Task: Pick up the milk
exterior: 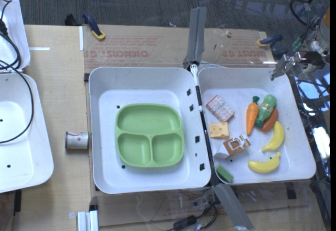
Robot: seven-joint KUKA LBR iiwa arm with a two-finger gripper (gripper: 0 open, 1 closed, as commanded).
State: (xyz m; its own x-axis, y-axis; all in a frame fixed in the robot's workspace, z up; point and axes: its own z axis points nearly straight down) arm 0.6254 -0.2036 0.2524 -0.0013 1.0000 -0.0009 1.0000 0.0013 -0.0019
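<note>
The milk (235, 146) is a small white and orange-brown carton lying on its side in the right bin (294, 172), near the front middle. It rests between a yellow cheese wedge (219, 130) and a banana (264, 164). My gripper (287, 65) hangs over the far right corner of that bin, well away from the milk and up and to the right of it, with nothing visibly held.
The right bin also holds a pink wrapped pack (219, 108), a carrot (252, 114), a green bottle (266, 107), a second banana (275, 137) and a green piece (224, 174). A green divided plate (149, 135) lies in the left bin (100, 119). A small can (77, 140) lies on the bench.
</note>
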